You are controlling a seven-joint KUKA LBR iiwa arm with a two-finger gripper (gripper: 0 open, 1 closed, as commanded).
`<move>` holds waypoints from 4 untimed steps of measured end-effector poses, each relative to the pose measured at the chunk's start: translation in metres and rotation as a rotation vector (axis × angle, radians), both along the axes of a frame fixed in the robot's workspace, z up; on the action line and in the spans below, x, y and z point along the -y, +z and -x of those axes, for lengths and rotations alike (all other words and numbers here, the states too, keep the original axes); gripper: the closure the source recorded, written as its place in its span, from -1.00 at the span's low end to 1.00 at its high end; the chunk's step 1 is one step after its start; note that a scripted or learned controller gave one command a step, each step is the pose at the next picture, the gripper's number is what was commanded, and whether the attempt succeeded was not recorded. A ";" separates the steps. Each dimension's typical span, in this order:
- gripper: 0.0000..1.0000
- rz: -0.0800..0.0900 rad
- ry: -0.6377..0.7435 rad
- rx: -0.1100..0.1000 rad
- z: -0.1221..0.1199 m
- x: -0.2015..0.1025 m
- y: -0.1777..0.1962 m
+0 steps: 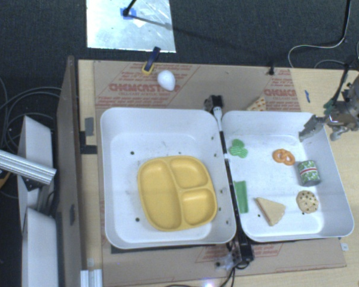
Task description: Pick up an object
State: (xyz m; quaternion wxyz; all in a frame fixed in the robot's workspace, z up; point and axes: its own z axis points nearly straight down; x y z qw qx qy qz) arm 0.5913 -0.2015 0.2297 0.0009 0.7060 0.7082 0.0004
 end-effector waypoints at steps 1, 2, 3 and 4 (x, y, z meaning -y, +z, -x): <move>-1.00 -0.003 -0.003 -0.010 0.022 0.005 -0.127; -1.00 -0.003 -0.004 -0.005 0.068 -0.013 -0.147; -1.00 0.001 0.006 0.009 -0.036 -0.026 -0.143; -1.00 -0.003 -0.001 -0.006 0.022 -0.066 -0.146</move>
